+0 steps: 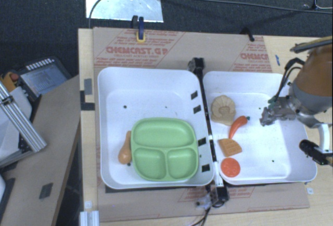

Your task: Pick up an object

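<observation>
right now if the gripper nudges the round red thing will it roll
The round red thing looks rounded and smooth, so it would probably roll or slip. It sits near the right bin's front wall, which may stop it.

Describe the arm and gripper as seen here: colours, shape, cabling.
The arm has a broad, rounded orange-brown band, with a grey section below it at the wrist. A thin dark cable loops along the band's edge. The gripper is a small, blocky piece of grey metal. The image is too blurred to make out markings or finer detail.
</observation>
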{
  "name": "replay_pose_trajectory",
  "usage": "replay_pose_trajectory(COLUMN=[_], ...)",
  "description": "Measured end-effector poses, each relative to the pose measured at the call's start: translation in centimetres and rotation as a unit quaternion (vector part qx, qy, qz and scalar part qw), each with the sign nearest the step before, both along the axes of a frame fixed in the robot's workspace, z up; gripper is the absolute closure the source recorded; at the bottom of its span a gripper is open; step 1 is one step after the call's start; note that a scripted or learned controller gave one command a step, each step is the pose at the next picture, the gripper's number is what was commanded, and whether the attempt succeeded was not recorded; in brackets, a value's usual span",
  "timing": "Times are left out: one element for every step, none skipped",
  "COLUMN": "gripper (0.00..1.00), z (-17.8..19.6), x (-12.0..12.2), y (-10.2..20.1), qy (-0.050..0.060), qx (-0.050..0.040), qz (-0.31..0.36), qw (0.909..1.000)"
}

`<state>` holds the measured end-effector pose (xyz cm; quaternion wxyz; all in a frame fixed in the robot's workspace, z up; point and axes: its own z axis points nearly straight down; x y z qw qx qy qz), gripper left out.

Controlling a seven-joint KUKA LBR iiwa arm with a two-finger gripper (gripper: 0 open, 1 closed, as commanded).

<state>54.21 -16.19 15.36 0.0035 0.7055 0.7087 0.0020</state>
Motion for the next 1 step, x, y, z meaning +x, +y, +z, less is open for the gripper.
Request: replay_pose_trajectory(gripper=[1.00], z=[5.58], x=[0.92], y=[-0.75], qy=[0.000], qx=[-0.0003], qz=[0.000], qw=[1.0000])
